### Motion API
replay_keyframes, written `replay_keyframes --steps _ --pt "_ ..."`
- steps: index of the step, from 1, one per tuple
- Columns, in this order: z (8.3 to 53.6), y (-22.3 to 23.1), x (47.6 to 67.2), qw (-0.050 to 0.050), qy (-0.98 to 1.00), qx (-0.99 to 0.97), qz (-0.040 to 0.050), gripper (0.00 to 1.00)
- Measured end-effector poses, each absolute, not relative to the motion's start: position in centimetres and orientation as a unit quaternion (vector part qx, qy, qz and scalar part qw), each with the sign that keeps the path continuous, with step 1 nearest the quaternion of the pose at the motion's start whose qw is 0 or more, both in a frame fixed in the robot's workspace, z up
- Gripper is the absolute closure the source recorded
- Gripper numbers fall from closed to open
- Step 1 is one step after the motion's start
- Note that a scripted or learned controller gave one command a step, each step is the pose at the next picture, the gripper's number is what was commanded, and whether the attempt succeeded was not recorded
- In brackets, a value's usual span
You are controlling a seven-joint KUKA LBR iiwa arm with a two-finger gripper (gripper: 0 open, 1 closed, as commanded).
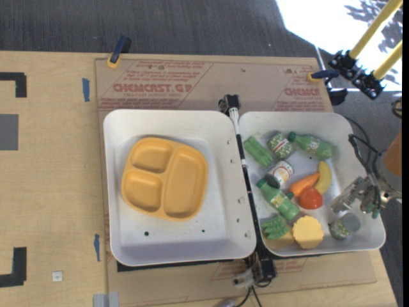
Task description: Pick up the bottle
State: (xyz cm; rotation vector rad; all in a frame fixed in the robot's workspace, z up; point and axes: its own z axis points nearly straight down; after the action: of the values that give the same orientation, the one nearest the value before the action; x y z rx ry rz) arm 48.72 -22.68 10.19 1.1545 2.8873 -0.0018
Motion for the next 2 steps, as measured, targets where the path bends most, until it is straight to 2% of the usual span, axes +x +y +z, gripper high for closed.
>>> replay_keyframes --steps 1,2 --pt "9.14 -22.6 48.55 0.011 0.986 0.169 -0.0021 1.0" --pt "9.17 -22.62 48.67 0.014 0.999 0.049 -0.0039 1.0"
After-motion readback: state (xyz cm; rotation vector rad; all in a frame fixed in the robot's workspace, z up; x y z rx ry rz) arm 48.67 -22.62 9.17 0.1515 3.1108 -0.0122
